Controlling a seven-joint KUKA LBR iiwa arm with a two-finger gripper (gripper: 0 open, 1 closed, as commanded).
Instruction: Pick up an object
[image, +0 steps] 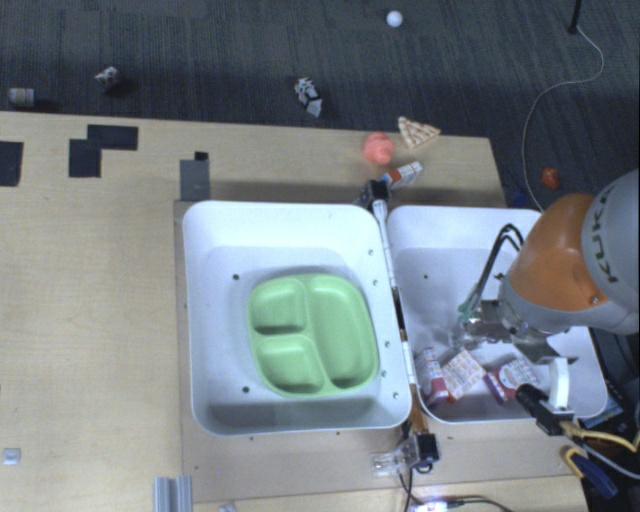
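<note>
Camera view, looking down at a slant on a light wooden table (90, 330).

Item 1: left white bin (205, 300), centre of frame. Holds a green sectioned tray (312, 333), lying flat, three compartments, nothing in them.

Item 2: right white bin (440, 250), right of centre. Small packets lie clustered at its lower edge: a red-and-white packet (464, 373), a dark red one (434, 375) touching it on the left, another red-and-white piece (512, 375) to the right.

Item 3: arm (560, 270), grey with orange band, entering from right of frame, wrist bent down over the right bin. The hand (487, 330) sits low, just above and beside the packets. How far open the hand is cannot be told; nothing is visibly gripped.

Item 4: loose oddments beyond the bins, upper centre: a pink ball (378, 148), a triangular wafer-like piece (418, 131), a small tube (405, 175).

Step, as judged: approach and descent onto the packet cluster; grasp not yet confirmed. Next move calls for closing on a single packet, then a straight lift clear of the bin wall.

Orientation: the red-and-white packet lies flat, roughly square, turned cornerwise; its long axis is too slight to call, perhaps lower left to upper right.
</note>
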